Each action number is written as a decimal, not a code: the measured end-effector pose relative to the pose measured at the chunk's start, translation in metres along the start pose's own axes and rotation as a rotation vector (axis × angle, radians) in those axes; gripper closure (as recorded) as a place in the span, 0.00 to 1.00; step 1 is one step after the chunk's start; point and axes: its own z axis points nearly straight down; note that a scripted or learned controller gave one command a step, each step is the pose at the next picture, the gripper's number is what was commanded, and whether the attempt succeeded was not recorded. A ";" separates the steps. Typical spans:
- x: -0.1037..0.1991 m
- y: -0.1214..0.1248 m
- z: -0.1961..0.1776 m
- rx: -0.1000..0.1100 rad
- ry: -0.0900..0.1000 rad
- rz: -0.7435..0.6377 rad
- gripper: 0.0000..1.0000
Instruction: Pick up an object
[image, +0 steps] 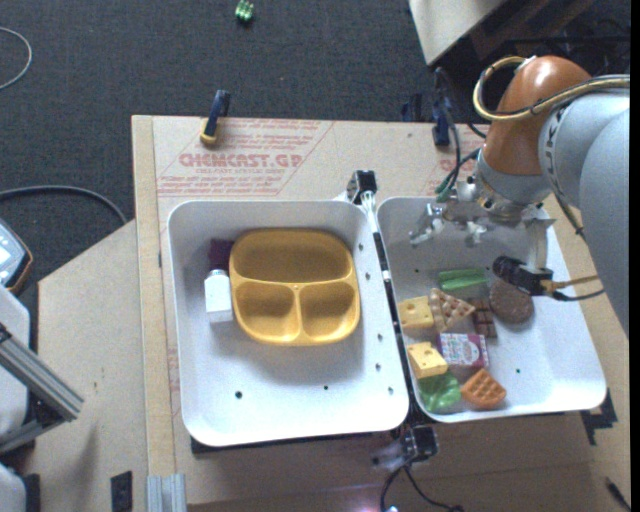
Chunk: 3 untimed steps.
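Observation:
The right bin (570, 350) holds a heap of toy food: a green piece (460, 278), a brown round cookie (512, 304), two yellow cheese wedges (417, 314) (428, 358), a lattice cracker (452, 305), a pink packet (463, 349), an orange waffle (483, 389) and a green lump (440, 394). My gripper (447, 228) hangs over the far end of this bin, behind the heap. It is open, its fingers are spread, and nothing sits between them.
The left bin (200, 380) holds a yellow divided plate (295, 285), with a small white bottle (218, 296) and a dark purple item (220, 250) at its left. A black cable part (520, 272) hangs by the cookie. Clamps (214, 118) grip the board's far edge.

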 end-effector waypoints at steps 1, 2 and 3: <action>0.001 0.000 0.026 -0.002 -0.001 0.000 0.00; 0.001 0.001 0.013 -0.006 -0.001 0.001 1.00; 0.011 0.005 -0.039 -0.014 -0.002 0.000 1.00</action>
